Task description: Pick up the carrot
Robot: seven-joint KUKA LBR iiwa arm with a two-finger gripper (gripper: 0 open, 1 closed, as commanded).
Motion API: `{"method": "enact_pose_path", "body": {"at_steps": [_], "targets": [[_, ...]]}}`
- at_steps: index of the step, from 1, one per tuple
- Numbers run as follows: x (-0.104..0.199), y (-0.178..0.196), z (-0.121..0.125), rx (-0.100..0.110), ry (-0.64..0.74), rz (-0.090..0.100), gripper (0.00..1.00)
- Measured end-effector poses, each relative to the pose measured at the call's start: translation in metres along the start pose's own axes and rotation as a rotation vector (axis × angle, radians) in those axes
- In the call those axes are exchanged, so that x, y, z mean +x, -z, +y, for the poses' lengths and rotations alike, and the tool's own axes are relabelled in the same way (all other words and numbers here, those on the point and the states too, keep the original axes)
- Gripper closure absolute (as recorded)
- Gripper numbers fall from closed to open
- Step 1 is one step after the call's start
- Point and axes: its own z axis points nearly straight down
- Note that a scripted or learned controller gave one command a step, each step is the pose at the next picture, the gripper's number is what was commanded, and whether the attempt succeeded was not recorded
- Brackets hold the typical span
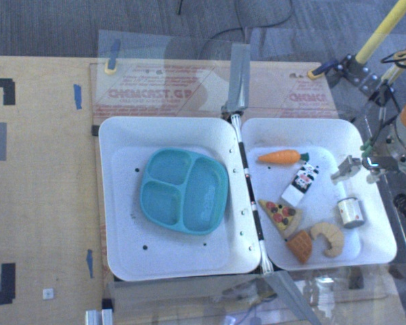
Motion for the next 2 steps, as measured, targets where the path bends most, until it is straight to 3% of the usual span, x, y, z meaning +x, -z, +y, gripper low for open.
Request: {"method": "enact_pose_path", "body": {"at_steps": [1, 2], "targets": [[0.077, -0.084, 0.035, -0.003, 0.048, -0.001, 0.0], [0.103, -0.099, 0.107, -0.004, 0.296, -0.003, 0.0]]}}
